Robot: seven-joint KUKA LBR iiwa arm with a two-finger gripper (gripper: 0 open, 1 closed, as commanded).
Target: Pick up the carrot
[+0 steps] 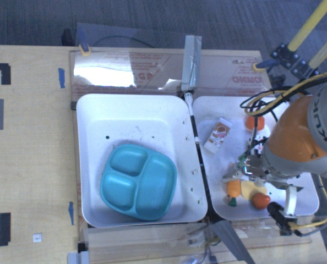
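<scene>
1. Two shallow white bins sit side by side on the bench; the right bin (309, 202) holds the small items and the arm (301, 142) reaches over it from the right.
2. Nearest the front edge of that bin lies a small red-orange ball-like item (260, 201), with a tiny dark green piece (232, 202) off to its left.
3. Just behind these lies the carrot (234, 188), an orange piece in the front half of the right bin, with a pale yellow item (248, 190) touching its right side.
4. The gripper (250, 166) hangs directly above and slightly to the right of the carrot; its metal end is just beside the carrot's upper edge, but the carrot is not seen between the fingers.
5. Whether the jaws are open or closed cannot be told, since the wrist and cables hide them.
6. A small white packet with a red label (218, 135) lies farther back in the right bin, near the divider between the bins.
7. An orange-and-white item (256, 122) sits at the back of the right bin, partly behind the black cables.
8. The left bin (92, 120) holds a blue divided plate (139, 181), well apart from the carrot.
9. Farthest back, a clear panel (130, 67) stands behind both bins.
</scene>
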